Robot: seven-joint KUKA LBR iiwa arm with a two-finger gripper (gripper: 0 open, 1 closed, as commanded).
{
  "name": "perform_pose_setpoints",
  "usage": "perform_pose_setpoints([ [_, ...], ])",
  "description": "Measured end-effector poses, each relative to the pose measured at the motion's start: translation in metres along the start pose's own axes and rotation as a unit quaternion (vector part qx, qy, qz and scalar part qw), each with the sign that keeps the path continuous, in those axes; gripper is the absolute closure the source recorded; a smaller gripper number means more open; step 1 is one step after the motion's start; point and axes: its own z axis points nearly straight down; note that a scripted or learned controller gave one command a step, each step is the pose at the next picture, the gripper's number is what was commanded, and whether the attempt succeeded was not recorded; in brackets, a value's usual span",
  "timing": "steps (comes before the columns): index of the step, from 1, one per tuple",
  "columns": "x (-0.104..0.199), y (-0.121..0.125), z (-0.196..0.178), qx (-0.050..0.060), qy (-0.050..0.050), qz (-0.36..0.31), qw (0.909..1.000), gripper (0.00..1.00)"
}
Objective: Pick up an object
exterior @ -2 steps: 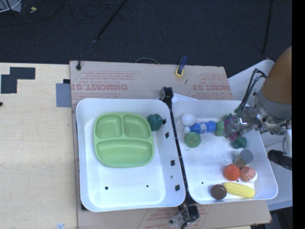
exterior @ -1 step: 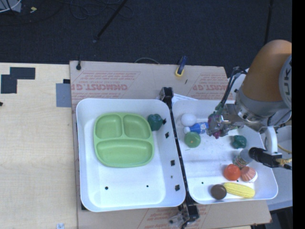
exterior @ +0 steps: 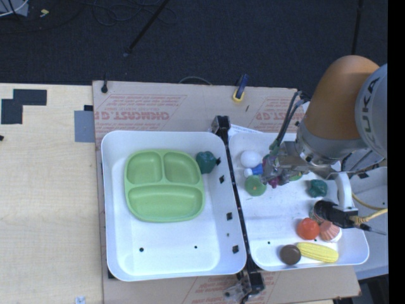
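Two white bins sit side by side on the worktop. In the left bin (exterior: 126,246) we count one green tray (exterior: 164,185) with three compartments and one dark teal lump (exterior: 206,161) just beside the tray's right corner. In the right bin (exterior: 278,233) we count seven small things: a white ball (exterior: 250,159), a green round piece (exterior: 255,185), a teal piece (exterior: 317,187), a red tomato (exterior: 308,228), a pinkish shell-like piece (exterior: 329,232), a corn cob (exterior: 318,252) and a brown ball (exterior: 290,254). The jaws (exterior: 273,173) hang low between the white ball and the green piece; we cannot tell whether they are spread or closed. The arm (exterior: 342,109) covers the bin's upper right. The middle of the right bin's floor lies bare.
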Motion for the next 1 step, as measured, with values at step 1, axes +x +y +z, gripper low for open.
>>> perform_pose_setpoints([
  [1,-0.0110,0.0042,-0.0032,-0.001,-0.001,0.002,1.0000,1.00],
])
